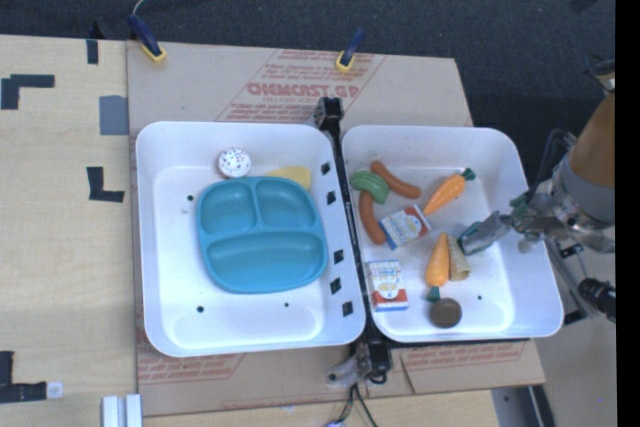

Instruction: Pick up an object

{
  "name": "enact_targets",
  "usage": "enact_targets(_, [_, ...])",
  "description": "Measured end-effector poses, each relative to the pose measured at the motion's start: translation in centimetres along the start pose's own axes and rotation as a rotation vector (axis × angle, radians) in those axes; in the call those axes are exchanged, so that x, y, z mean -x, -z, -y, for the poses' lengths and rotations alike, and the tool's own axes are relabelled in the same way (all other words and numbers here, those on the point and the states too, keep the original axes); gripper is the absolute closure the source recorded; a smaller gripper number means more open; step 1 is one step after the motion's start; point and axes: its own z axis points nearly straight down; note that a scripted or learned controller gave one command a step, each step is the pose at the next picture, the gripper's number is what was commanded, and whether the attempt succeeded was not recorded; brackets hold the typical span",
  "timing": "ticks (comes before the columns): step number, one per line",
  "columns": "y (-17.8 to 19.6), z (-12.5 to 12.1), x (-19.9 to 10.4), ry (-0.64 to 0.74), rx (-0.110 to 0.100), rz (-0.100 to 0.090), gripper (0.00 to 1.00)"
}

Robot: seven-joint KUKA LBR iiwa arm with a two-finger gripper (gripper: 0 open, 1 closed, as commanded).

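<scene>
Over the right-hand bin (500, 147) of two white bins on the table, the grey arm's claw (480, 235) reaches in from the right edge, its tip low and just beside a small carrot (438, 262) and the pale piece (458, 263) lying against it. Whether the claw is released or clenched cannot be told at this size; nothing is seen gripped.

Candidates for the pick lie close together: a second carrot (446, 191) higher up, two sausages (397, 180) and (370, 217), a green piece (369, 183), two small cartons (404, 226) and (386, 284), and a dark round item (445, 312) near the front wall. In the left bin (160, 140) sit a blue divided plate (264, 235), a speckled ball (234, 162) and a yellow piece (292, 177), well apart from the claw.

The nearest target appears to be the small carrot. A clean pick likely calls for spanning its narrow width rather than its length, centred on its thicker middle, and descending straight so the neighbouring pale piece is not pinched in with it or nudged away.
</scene>
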Motion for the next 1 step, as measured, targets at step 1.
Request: enact_targets(1, [-11.61,-4.19,-2.32,0.002,0.007,0.001,0.0])
